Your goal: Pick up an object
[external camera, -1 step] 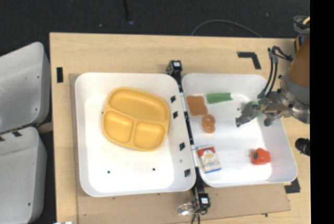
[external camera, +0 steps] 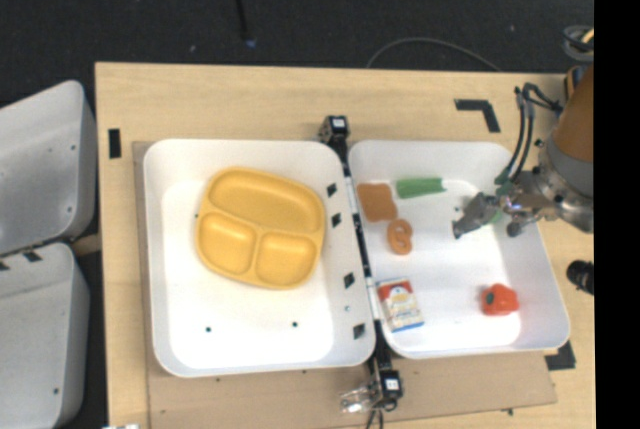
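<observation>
1. Five loose things lie in the right bin (external camera: 530, 247): a green piece (external camera: 419, 186), a brown block (external camera: 376, 201), an orange round piece (external camera: 400, 237), a small carton (external camera: 401, 305) and a red-orange object (external camera: 499, 299). I take the right bin's middle as the landmark for what follows.
2. Above and to the right of that middle, over bare white floor, sits the claw (external camera: 472, 220), reaching in from the bin's right wall. Whether it is spread or pressed together I cannot tell; the dark parts blur into each other, and nothing is visible between them.
3. No single object is named by the task, so the nearest candidates matter. The green piece lies up and to the left of the claw, near the bin's far wall, with its long axis running left to right across the bin.
4. The orange round piece sits left of the middle and left of the claw, slightly lower; the brown block is just above it, beside the divider.
5. The red-orange object rests below and right of the middle, toward the near right corner, well apart from the claw.
6. My judgement: the green piece or the orange round piece offers the shortest reach, both calling for a leftward shift before any descent.
</observation>
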Controlling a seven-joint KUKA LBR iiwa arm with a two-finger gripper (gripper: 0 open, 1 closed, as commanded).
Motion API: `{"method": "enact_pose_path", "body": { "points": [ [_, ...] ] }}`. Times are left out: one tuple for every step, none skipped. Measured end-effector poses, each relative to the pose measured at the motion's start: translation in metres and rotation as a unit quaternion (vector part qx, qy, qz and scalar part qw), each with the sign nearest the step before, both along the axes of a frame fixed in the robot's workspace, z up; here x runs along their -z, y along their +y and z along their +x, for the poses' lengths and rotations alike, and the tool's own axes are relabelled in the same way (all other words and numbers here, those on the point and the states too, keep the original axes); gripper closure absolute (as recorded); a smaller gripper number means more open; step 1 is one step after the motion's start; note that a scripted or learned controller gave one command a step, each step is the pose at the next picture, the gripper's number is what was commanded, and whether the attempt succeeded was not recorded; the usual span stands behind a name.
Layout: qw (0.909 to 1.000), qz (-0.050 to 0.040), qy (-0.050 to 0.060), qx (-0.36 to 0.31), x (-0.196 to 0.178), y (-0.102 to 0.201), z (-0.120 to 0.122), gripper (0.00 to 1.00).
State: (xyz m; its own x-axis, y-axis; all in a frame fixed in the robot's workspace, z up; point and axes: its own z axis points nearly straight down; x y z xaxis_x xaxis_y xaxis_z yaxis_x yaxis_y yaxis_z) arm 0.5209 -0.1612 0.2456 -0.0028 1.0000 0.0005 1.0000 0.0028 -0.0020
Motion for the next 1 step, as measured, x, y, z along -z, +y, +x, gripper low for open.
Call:
{"method": "enact_pose_path", "body": {
  "points": [
    [1.0,-0.0003,0.003,0.002,0.0615,-0.01,-0.0009,0.0]
  ]
}}
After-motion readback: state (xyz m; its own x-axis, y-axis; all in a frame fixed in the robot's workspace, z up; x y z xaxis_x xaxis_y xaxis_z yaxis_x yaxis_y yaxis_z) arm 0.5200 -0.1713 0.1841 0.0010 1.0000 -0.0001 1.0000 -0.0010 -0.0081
